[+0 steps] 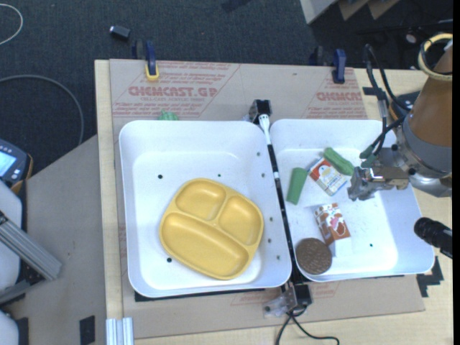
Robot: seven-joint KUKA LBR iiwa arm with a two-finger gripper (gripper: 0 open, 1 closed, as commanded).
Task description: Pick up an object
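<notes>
Objects for picking, right bin, 5 counted at this moment. Item 1: red-and-white packet, lying flat near the bin's middle, touching item 2. Item 2: dark green piece, tilted, resting at the packet's upper edge. Item 3: lighter green block, alone, near the divider between the 2 bins. Item 4: small printed carton, lying below the packet, apart from it. Item 5: brown round disc, flat at the near rim, just beside the carton's lower end.

Left bin: 1 yellow divided plate, lying flat, well apart from my reach.

My pincer hung low in the right bin, just right of the packet, with nothing seen between its tips; whether it stood wide or narrow I could not tell from this slant.

Handling note, as judgement: the packet was the nearest candidate, but the dark green piece against it risked a double catch or a slip. A clean approach would have centred over the packet's free lower half, tips straddling its short side, descending straight to the bin floor before closing. The flat disc looked the poorest choice.
</notes>
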